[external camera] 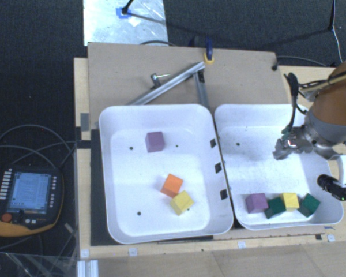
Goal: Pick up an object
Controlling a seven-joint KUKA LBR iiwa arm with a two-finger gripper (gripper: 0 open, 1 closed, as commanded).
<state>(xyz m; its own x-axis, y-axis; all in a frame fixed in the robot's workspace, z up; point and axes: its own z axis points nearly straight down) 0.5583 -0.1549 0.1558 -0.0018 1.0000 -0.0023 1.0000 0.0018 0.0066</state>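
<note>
Claw: poised over the right bin, in its upper right part, above bare white floor. It is seen small and partly blurred, so whether it is open or closed cannot be told; no block shows in it. The grey arm with its orange band comes in from the right edge.

Right bin contents, in a row along the near wall: purple block at the left; dark green block touching it; yellow block next, just behind the green one; second dark green block at the right end. All four lie well apart from the claw, nearer the front of the worktop.

Left bin contents: purple block standing alone toward the back; orange block near the middle; yellow block touching the orange one at its near right corner. Both of these sit turned at an angle to the bin walls.

Bins stand side by side, their inner rims touching, with small black clips along the join.

Behind the bins: metal bar lying at a slant across the brown board.

Left of the worktop, on the dark floor: handheld control pad with a lit screen and trailing cables.
</note>
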